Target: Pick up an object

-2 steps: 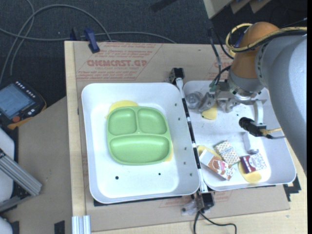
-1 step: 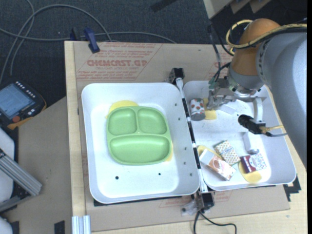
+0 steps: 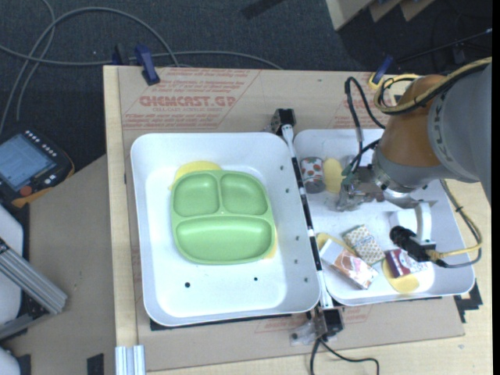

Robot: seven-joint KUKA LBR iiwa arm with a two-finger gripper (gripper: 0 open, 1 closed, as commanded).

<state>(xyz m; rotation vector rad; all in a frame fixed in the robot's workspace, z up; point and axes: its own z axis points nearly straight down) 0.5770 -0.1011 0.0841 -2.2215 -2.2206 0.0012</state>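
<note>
Camera view, looking down at a slant on 2 shallow white bins set side by side. The gripper (image 3: 345,197) is lowered into the right bin (image 3: 328,143), toward that bin's 10 o'clock area. Its tip reads as a small grey metallic blur against the white floor. Whether it is open or closed cannot be told, nor whether it touches or holds anything.

The nearest object is a smooth, rounded yellow piece (image 3: 333,174), just beside the gripper at its 11 o'clock. At 9 o'clock from the yellow piece, very close to it, a small can (image 3: 312,173) with a printed red-and-pale wrap sits by the bin's left wall.

Toward the bin's 6 o'clock lie 2 flat packets close together: a checked packet (image 3: 365,244) turned on its corner, and a white-and-red packet (image 3: 349,263) at its 7 o'clock. At 5 o'clock a dark red pouch (image 3: 402,264) rests on a flat yellow disc (image 3: 408,281) and partly covers it.

The grey arm (image 3: 465,123), with its orange band (image 3: 406,127), enters from 3 o'clock and hides the bin's upper right part.

The left bin (image 3: 156,233) holds 1 glossy green plate (image 3: 223,217) with 3 compartments. It lies over a yellow item (image 3: 195,167), of which a rim shows at 11 o'clock and 4 o'clock.
</note>
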